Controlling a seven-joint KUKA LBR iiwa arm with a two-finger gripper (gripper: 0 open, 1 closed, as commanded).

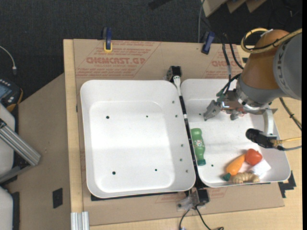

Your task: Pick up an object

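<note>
Four objects lie in the right bin, taken here as the landmark. Green bottle: lengthwise along its left wall, near the divider. Orange carrot-like piece: in the near right corner region. Red pepper-like piece: touching the carrot's far end, atop a white scrap. Tan knobbly piece: against the near wall, just beside the carrot. Gripper: above the bin's far half, well apart from all four, fingers spread with nothing between them. Left bin: adjoining the landmark's left wall. Bench board: beneath both.
</note>
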